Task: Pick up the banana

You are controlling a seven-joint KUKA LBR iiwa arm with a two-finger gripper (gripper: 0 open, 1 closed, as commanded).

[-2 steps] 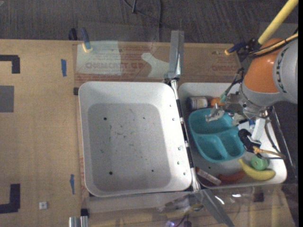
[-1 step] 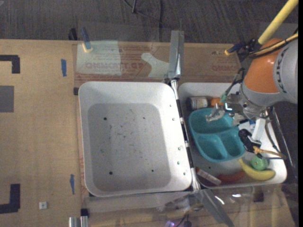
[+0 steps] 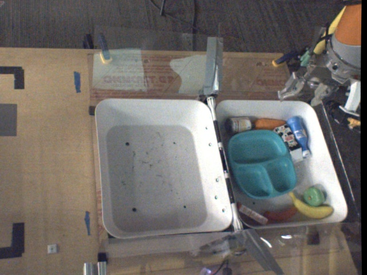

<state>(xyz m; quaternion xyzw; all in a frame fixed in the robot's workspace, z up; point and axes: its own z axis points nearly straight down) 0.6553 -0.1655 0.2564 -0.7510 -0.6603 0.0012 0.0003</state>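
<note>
Camera view: arm enters at upper right, orange band showing; gripper (image 3: 302, 87) hangs above the right bin's (image 3: 335, 171) far rim, fingers spread, nothing between them; banana (image 3: 312, 209) lies in that bin's near right corner, yellow, curved, touching a green round item (image 3: 313, 196), beside the teal divided tray (image 3: 262, 164).

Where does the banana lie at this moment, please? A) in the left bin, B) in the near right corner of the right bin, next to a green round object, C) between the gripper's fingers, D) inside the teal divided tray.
B: the banana lies in the right bin, at its near right corner, with the green round object touching it.
</note>
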